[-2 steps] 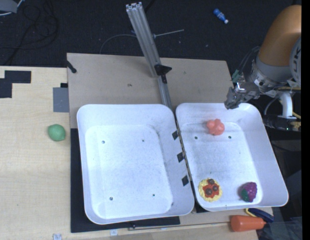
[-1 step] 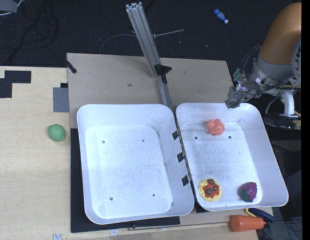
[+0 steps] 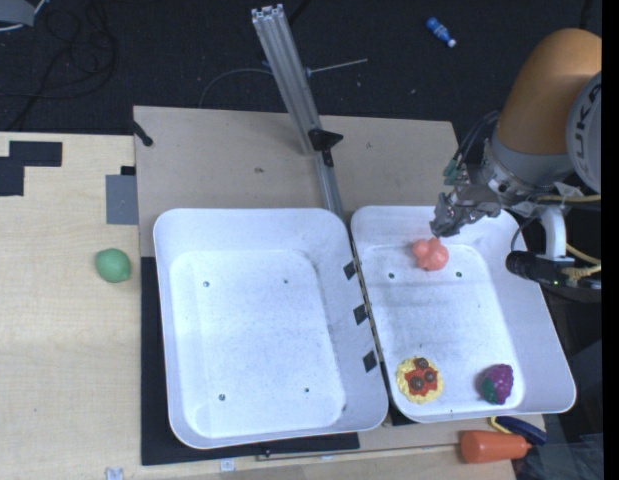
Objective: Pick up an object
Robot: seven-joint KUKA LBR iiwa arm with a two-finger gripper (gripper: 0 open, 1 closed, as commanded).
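**Hand poised over a pink toy at the far edge of the right bin**

The hand (image 3: 451,220) hangs just above and beside a small pink-red object (image 3: 430,254) that lies near the far edge of the right bin (image 3: 534,313), toward its inner far corner. Whether the hand is open or closed cannot be told from this angle; nothing is seen gripped in it. The pink piece looks rounded and lumpy, probably a light plastic or rubber play-food item, so weight should be no trouble. Its curved, likely smooth surface is the risk: it could squirt sideways or roll if pinched off-centre. The best hold would be across its widest middle, coming straight down.

Along the near edge of the same bin sit a yellow piece with red spots (image 3: 419,379) and a purple grape-like cluster (image 3: 497,383), well apart from the pink one. The left bin (image 3: 174,268) lies alongside. On the table, a green ball (image 3: 113,265) rests off the left bin's outer edge, and an orange carrot-like toy (image 3: 492,446) lies past the right bin's near edge.
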